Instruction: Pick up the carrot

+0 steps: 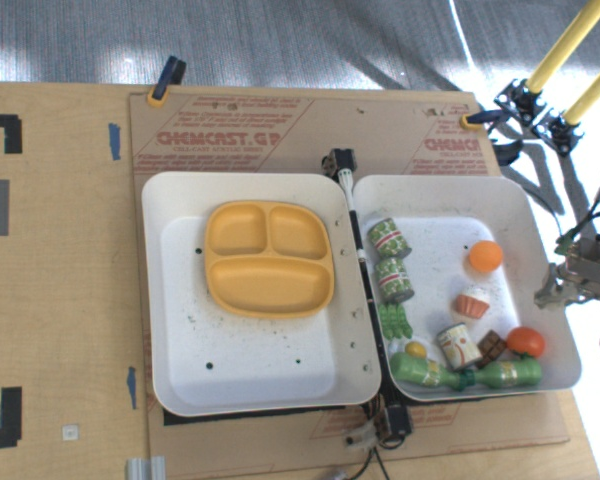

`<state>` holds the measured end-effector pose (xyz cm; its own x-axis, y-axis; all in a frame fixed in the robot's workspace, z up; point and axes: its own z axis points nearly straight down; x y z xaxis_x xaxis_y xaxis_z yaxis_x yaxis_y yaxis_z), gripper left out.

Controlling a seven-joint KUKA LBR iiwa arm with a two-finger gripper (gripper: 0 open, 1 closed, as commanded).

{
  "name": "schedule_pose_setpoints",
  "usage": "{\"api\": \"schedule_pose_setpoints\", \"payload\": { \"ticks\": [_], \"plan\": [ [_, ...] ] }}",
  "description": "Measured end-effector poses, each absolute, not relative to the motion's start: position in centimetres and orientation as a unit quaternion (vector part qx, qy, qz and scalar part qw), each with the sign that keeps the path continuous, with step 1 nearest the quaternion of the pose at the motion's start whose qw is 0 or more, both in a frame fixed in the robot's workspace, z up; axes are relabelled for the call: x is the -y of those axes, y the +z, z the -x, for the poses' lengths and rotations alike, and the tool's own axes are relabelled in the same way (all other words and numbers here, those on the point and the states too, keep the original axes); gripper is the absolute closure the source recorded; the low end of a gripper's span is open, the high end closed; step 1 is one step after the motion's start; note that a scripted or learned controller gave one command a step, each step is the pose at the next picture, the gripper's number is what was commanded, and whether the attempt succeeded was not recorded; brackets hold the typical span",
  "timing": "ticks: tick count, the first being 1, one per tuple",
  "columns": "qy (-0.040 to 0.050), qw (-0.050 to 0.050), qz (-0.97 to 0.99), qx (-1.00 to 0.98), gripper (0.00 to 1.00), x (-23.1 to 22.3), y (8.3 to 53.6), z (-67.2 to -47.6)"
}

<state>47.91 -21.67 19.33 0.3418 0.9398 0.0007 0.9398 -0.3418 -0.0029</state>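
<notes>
Carrot [470, 305], apparently the stubby orange toy piece mid right bin [450, 190], looks light, rigid, slick plastic, so grip across its sides; tool [568, 276] at that bin's right rim, opening can't tell.

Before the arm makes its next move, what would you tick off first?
1. Carrot identified: cannot tell. The round orange toy and the peach piece are the nearest in colour, but neither is clearly a carrot.
2. Gripper above a target: not ok. It sits at the right edge of the right bin.
3. Room around the toys: not ok. The red toy and green bottle crowd the near corner.
4. Yellow plate out of the way: ok. It lies in the left bin.
</notes>
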Motion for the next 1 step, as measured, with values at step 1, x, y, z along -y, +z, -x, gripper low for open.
{"api": "schedule_pose_setpoints", "payload": {
  "ticks": [1],
  "plan": [
    [-0.0003,-0.002,0.767,0.642,1.0,21.66,23.34,-48.0]
  ]
}}
